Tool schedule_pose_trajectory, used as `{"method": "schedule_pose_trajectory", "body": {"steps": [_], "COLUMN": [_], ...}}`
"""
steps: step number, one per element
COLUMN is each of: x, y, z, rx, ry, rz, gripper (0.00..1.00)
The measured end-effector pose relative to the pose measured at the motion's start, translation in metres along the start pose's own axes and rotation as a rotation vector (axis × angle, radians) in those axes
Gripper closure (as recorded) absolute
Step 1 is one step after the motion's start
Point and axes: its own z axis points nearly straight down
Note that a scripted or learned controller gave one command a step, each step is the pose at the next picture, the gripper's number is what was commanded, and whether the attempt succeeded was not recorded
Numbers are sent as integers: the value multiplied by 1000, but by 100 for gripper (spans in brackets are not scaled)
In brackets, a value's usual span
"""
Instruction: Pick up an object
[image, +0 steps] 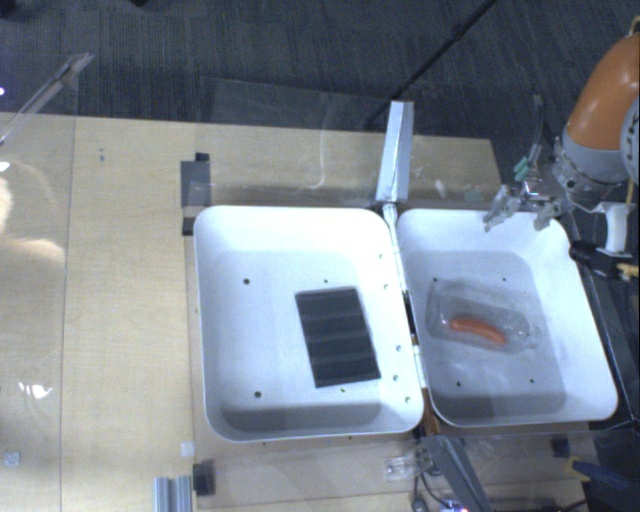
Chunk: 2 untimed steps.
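Camera view, counted: 2 white bins side by side on a wooden bench (110, 300). Left bin (225, 260) has 1 item, a dark ribbed rectangular pad (337, 336), lying flat near centre, slightly angled. Right bin (560, 270) has 1 item, a clear plastic bag w/ an orange oblong thing inside (478, 326), approx mid-bin, flat on the floor. 1 arm (605, 105) enters from the right, orange band up top. Its gripper (522, 205) hangs over the right bin's back edge, fingers spread apart w/ nothing between them, well apart from the bag. 1 metal bar (395, 152) stands behind the bins' seam.
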Motion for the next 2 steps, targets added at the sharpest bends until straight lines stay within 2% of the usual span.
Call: {"method": "schedule_pose_trajectory", "body": {"steps": [1,2], "x": [23,9], "y": [-69,-164], "z": [98,96], "rx": [-6,-8], "ry": [0,-2], "rz": [9,-7], "gripper": [0,0]}}
